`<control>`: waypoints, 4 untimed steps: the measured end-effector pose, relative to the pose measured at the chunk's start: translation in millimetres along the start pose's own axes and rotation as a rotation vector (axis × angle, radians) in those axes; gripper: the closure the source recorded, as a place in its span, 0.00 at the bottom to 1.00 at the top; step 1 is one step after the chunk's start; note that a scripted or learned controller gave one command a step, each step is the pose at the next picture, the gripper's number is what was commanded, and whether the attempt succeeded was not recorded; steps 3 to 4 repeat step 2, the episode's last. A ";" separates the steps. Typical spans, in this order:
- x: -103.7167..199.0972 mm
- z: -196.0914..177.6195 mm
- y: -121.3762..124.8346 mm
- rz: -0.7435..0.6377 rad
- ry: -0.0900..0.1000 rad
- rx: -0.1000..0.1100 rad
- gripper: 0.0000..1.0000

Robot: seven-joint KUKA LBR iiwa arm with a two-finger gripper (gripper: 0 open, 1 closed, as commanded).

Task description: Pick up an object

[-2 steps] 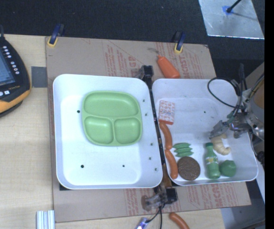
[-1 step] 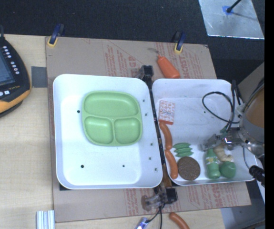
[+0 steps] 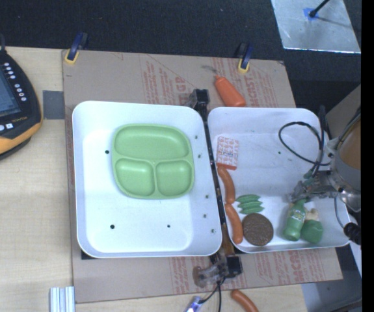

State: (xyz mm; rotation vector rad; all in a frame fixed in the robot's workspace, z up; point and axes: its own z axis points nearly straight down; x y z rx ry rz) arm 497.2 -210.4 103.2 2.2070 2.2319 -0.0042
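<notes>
Gripper (image 3: pixel 311 188) low in right bin (image 3: pixel 265 119), just above green bottle (image 3: pixel 295 222); finger state: cannot tell. Nothing visibly held. Step looks like approach to grasp. Next move likely needs descent over bottle, then closing and lifting.

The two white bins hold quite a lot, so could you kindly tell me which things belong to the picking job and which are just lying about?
Belonging to the job:
- hand
- green bottle
- sausages
- pea pods
- brown disc
- red-printed card
- green divided plate, alone in the left bin

Lying about:
- carrot on the cardboard
- pendant
- clamps
</notes>
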 end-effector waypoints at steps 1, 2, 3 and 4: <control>47.7 4.3 62.3 0.004 -0.002 -0.015 1.00; 140.1 -89.5 71.8 0.007 0.005 0.002 1.00; 140.1 -89.5 71.8 0.007 0.005 0.002 1.00; 140.1 -89.5 71.8 0.007 0.005 0.002 1.00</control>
